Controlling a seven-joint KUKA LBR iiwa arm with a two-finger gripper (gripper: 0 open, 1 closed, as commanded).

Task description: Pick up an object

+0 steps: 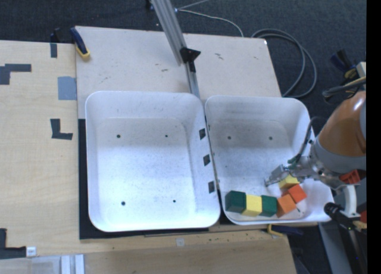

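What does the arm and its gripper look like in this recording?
The arm is a rounded body, orange above and grey toward the wrist. The gripper is a small metallic grey piece. Near the wrist sit a red-orange fitting and a black part.

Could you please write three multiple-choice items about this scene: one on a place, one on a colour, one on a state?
1. Where do the small coloured blocks lie?
A. front corner of the right white bin
B. middle of the left white bin
C. on the wooden bench

2. What colour is the block in the middle of the three-block row?
A. blue
B. yellow
C. red

3. Where is the two-finger gripper?
A. above the left bin
B. outside both bins
C. low in the right bin, beside the blocks

Answers:
1 A: the blocks crowd the front of the right white bin, not the left white bin.
2 B: the yellow block sits between two green ones.
3 C: the gripper is next to a small yellow block.
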